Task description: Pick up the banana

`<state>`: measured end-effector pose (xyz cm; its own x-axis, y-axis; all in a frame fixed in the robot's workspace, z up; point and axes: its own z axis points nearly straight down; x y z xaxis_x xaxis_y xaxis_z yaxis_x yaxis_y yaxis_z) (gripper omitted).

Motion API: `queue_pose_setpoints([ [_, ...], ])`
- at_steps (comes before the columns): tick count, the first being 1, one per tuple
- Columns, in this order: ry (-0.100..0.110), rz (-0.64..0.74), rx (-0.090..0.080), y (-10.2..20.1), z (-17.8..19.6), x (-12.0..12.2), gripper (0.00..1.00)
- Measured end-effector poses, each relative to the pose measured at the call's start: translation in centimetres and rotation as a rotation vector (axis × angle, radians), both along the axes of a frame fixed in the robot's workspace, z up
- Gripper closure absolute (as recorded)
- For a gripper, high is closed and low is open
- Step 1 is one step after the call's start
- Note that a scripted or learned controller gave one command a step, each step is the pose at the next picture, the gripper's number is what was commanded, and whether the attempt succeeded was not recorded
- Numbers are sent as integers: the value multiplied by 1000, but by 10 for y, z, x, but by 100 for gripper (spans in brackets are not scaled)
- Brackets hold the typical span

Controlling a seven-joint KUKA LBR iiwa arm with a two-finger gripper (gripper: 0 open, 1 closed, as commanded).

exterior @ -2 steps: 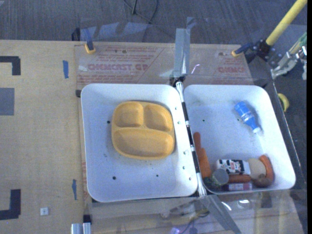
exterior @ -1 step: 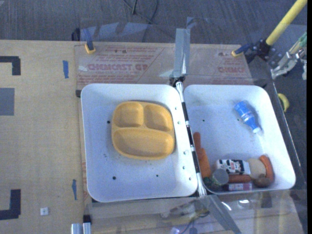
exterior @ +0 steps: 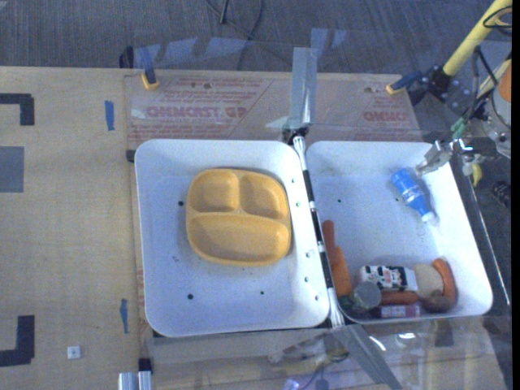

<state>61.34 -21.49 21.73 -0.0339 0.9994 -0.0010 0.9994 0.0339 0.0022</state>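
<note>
My gripper (exterior: 452, 150) hangs over the far right corner of the right bin (exterior: 361, 169), with the arm coming in from the right edge. Just to its front left a blue bottle (exterior: 410, 192) lies on the bin floor. A pile sits along the right bin's near wall: a long orange carrot-like piece (exterior: 335, 260), a white carton (exterior: 390, 278), a grey can (exterior: 366, 296) and an orange-brown curved piece (exterior: 443, 278). Nothing in that pile has a shape I can make out as a banana.
The left bin (exterior: 162, 266) holds a yellow divided plate (exterior: 238, 216). A strip of grey tape (exterior: 301, 88) runs up from the seam between the bins. A yellow pole (exterior: 481, 27) and clamps stand at the far right, beyond the bench.
</note>
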Motion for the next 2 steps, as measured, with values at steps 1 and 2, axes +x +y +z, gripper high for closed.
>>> queue_pose_setpoints([
  [1,-3,102,-2,-6,93,55,0],
  [2,0,188,0,-2,-17,-8,0],
])
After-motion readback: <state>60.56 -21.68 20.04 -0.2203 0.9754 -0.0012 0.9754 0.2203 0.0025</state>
